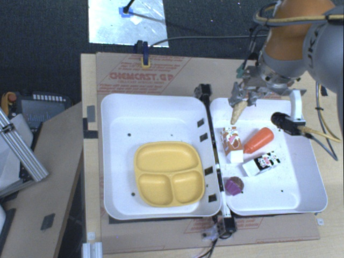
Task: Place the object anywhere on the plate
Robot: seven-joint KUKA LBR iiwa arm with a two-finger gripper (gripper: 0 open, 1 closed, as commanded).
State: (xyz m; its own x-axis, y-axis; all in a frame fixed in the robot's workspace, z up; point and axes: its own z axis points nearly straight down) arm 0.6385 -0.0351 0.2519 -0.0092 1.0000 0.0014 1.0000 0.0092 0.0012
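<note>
The yellow three-compartment plate (168,173) lies in the left bin (121,112), towards its front. My gripper (241,98) hovers over the far left part of the right bin (306,176). It is shut on a tan cone-shaped object (237,113), which hangs pointing down from between the fingers, above the bin floor. The cone is to the right of the divider between the bins, well away from the plate.
In the right bin lie a red and white carton (231,142), an orange carrot (258,140), a black and white patterned block (262,163) and a small purple object (234,185) near the front left corner. The carton sits just below the hanging cone.
</note>
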